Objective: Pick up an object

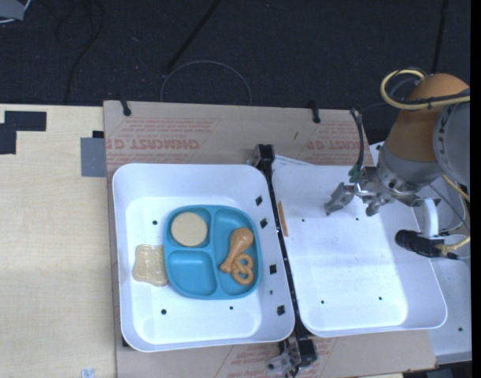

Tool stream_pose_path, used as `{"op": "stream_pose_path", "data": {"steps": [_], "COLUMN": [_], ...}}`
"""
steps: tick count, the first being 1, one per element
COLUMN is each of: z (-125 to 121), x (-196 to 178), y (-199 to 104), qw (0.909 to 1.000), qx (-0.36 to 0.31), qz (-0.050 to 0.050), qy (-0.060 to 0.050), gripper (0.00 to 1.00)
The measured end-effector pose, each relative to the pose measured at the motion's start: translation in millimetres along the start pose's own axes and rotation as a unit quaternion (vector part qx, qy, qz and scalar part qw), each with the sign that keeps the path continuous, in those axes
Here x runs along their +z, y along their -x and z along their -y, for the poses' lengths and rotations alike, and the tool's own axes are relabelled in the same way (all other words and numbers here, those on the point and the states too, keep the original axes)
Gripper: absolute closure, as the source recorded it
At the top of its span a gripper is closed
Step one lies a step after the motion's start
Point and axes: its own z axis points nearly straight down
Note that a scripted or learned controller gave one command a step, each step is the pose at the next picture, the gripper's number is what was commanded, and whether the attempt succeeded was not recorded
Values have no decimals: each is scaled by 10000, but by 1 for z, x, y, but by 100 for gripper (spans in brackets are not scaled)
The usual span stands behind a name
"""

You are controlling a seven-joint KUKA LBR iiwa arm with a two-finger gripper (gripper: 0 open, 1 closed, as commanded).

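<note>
I see the tan drumstick-shaped toy (238, 248) lying in the blue sectioned plastic tray (194, 278), lower centre, inside the left white bin (138, 181). My two-finger gripper (356, 201) hangs spread wide, holding nothing, over the right white bin (358, 290).

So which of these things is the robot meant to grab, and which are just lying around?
For the job:
- hand, over the right bin
- drumstick, pretzel and round cracker on the blue tray
- toast slice beside the tray

Just lying about:
- left bin
- cardboard sheet
- black cables on the dark floor
</note>
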Motion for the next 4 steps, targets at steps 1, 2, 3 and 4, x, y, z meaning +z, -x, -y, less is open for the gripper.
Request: {"op": "stream_pose_path", "data": {"steps": [1,2,3,4], "z": [1,0,0,-10], "x": [51,38,-4,-57], "y": [-2,-1,3,1], "qw": [10000,10000,10000,10000], "qx": [4,7,26,-5], "qz": [0,4,7,10], "qy": [7,22,42,52], "gripper": [0,100,100,100]}}
